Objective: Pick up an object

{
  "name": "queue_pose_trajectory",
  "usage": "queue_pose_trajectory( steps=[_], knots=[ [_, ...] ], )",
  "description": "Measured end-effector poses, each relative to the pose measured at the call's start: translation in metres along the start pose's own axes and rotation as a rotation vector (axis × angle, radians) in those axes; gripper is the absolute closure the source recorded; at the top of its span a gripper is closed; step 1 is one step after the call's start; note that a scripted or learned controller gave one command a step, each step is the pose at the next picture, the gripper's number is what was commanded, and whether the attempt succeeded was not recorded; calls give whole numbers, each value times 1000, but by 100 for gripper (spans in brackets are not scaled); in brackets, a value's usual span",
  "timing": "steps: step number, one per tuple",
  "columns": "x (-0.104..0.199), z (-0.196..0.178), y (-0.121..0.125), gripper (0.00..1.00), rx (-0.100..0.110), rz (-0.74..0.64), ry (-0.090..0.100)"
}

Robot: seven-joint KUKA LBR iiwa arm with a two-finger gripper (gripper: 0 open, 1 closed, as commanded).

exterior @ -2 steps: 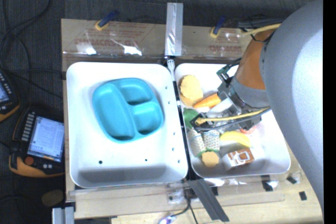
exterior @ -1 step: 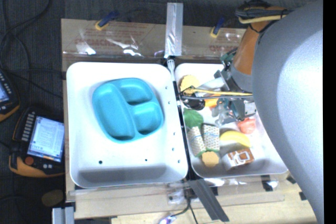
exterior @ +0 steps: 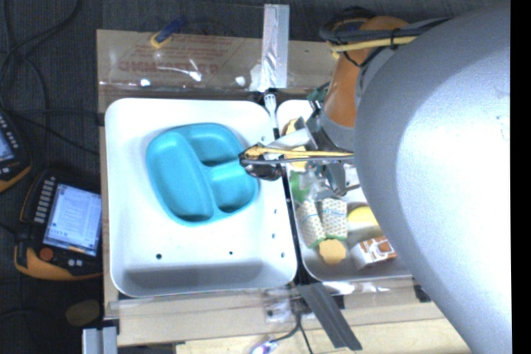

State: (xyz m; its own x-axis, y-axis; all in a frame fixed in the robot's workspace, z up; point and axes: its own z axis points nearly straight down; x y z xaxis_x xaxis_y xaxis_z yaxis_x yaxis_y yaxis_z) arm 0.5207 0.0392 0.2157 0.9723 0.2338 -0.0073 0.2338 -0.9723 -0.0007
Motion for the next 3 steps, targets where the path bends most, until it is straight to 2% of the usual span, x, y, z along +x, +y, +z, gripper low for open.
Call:
queue_pose_trajectory(
  steps=[1, 2, 3],
  knots=[
    [0, 0, 0, 0, 0, 1, 0],
    [-50, 34, 46, 0, -1, 18, 0],
    [38, 33, 94, 0, -2, 27, 0]
  ],
)
